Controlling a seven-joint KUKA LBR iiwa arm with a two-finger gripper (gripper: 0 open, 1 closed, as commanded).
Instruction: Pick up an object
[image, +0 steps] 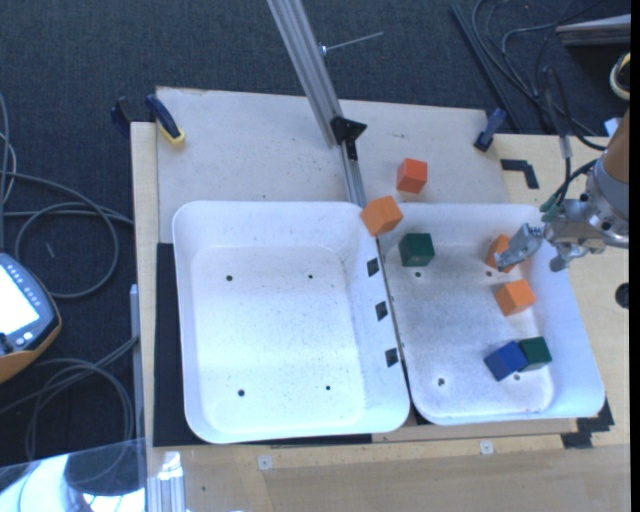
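Note:
My gripper (540, 250) hangs over the right bin (450, 395) near its far right side, open, with nothing between its fingers. A small orange block (498, 250) lies just left of the left finger (522, 243), touching or nearly touching it. Just below sits an orange cube (515, 297). A dark green cube (416, 248) rests further left in the same bin. A blue cube (505, 360) and a small green block (535, 350) sit together near the bin's front right.
The left bin (200, 400) lies beside the right one. An orange cube (381, 214) perches at the rim between the bins. A red-orange cube (411, 175) lies on the board behind. A slanted metal bar (310, 70) crosses the back.

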